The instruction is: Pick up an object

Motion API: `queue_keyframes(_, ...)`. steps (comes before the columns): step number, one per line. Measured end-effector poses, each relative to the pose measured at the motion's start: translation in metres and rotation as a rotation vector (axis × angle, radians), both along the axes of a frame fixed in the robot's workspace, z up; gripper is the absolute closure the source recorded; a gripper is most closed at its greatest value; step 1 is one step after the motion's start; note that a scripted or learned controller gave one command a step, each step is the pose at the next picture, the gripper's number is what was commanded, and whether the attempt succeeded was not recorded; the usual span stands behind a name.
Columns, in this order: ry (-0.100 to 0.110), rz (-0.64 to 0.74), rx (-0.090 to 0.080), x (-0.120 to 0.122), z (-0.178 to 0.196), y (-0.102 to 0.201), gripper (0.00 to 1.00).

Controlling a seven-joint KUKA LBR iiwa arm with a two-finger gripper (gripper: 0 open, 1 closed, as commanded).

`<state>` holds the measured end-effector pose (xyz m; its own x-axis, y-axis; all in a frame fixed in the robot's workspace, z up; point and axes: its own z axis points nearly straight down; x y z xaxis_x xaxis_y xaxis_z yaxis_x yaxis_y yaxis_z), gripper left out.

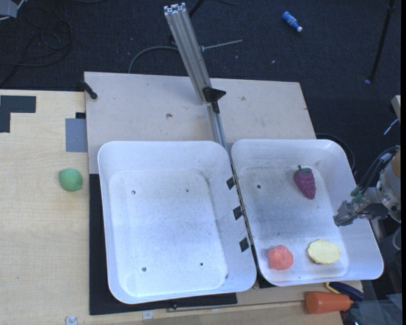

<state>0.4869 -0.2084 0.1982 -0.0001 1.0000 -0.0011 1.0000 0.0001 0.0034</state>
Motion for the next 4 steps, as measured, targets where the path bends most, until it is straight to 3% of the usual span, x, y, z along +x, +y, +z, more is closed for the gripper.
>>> queue_keyframes(1, 0.0, -0.001, 0.0, 0.004, 0.056, -0.009, 1.0)
queue_keyframes(2, 0.003, 0.0, 0.001, 0.004, 0.064, -0.009, 1.0)
queue_keyframes(4, 0.005, 0.004, 0.002, 0.05, 0.047, 0.081, 1.0)
